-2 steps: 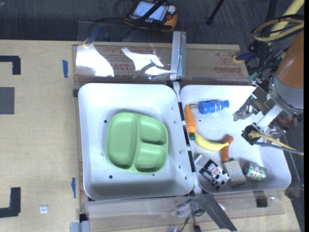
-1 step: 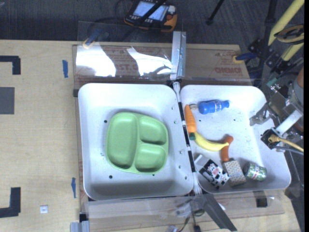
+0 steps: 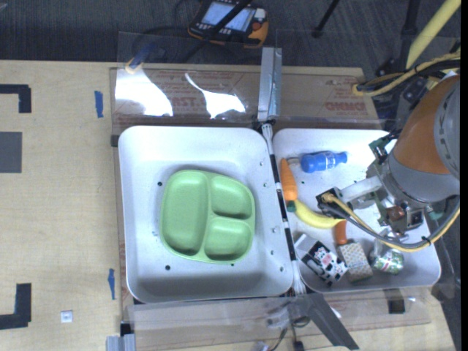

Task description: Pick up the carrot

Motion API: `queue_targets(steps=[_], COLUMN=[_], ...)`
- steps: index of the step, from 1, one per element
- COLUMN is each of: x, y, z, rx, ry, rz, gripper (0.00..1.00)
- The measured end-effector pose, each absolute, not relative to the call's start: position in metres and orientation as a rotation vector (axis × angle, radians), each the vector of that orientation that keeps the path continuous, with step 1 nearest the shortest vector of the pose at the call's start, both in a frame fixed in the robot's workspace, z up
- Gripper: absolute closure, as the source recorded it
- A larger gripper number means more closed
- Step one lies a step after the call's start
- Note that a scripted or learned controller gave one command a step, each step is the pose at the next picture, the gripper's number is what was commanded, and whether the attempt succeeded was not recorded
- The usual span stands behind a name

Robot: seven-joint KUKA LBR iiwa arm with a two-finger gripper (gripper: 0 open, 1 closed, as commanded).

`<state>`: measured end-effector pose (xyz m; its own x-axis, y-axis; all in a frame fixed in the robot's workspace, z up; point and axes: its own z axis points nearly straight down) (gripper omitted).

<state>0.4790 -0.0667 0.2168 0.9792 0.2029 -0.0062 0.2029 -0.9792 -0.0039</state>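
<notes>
On the bench we see 2 white bins. Against the right bin's (image 3: 431,265) left wall lies the carrot (image 3: 289,182), long axis running near-to-far, beside a banana (image 3: 314,216) (blue bottle (image 3: 322,160) beyond). Left bin (image 3: 139,196) holds a green divided plate (image 3: 206,214).
</notes>
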Motion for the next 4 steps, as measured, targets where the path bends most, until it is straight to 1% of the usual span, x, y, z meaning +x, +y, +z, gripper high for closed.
queue_targets(steps=[1,2,3,4], x=[0.512,0.525,0.508,0.509], y=[-0.17,-0.13,-0.128,-0.128], z=[0.339,0.184,0.093,0.101], rx=[-3.125,-3.112,-3.076,-3.077], ry=[-0.316,-0.405,-0.676,-0.673], rz=[0.007,0.009,-0.03,-0.029], gripper=[0.0,0.0,0.0,1.0])
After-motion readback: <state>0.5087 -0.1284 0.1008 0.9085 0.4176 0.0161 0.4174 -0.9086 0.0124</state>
